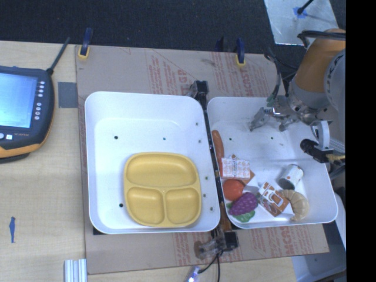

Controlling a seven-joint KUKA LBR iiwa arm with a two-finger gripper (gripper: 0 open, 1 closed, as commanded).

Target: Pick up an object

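Arm [320,63]: grey with an orange band, cut off at the frame's right, so most of its body is out of sight.
Gripper [270,121]: low over the far part of the right bin, its two metal fingers spread apart, nothing between them.
Hard to make out: dark parts and cables beside the gripper at the right bin's edge blur together; the print on the small packets is too small to read.
Right bin [329,216]: white, shallow; its things crowd the near left corner, well apart from the gripper.
Carrot [218,148]: long and orange, lying along the bin's left wall.
Packet [236,167]: white and red, just beside the carrot.
Tomato [233,189]: red-orange and round, partly under the packet.
Grapes [244,204]: purple bunch on a green leaf, near the tomato.
Carton [274,199]: small, orange and white, between the grapes and the croissant.
Croissant [299,203]: tan, near the bin's front wall.
Can [291,175]: small, white and dark, tilted on its side above the croissant.
Left bin [100,157]: white, holding a yellow tray [163,189] with three compartments.
Surface: brown cardboard [147,69] under both bins, clamped at the far edge, on a pale wooden bench [35,216].
Room: dark floor beyond the bench; a pendant [20,110] with a lit screen lies at the left.
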